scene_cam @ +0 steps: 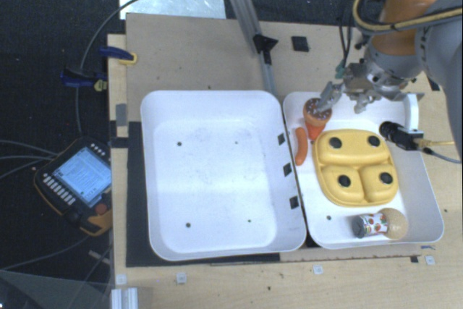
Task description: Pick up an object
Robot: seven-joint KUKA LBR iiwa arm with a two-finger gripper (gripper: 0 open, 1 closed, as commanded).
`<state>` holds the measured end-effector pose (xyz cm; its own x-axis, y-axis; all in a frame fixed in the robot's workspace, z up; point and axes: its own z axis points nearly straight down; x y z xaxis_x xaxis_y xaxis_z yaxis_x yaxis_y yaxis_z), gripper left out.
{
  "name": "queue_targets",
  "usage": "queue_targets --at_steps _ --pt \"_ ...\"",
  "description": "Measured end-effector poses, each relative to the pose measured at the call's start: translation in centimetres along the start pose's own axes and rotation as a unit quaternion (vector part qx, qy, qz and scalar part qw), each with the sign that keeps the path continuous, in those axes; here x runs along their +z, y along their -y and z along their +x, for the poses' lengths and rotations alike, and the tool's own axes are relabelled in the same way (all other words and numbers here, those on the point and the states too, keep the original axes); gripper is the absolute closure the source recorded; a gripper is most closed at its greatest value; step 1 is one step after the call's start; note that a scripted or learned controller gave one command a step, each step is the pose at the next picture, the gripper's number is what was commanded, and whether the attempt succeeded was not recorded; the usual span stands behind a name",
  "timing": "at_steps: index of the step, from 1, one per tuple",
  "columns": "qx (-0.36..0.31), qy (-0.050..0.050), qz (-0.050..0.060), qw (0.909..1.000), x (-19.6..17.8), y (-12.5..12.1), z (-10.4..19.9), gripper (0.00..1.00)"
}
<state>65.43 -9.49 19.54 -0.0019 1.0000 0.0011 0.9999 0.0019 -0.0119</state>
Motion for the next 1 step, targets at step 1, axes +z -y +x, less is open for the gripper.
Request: queue_targets --at_steps 1 --pt "-0.001 0.001 -0.007 1.0000 -0.84 -0.28 0.03 0.00"
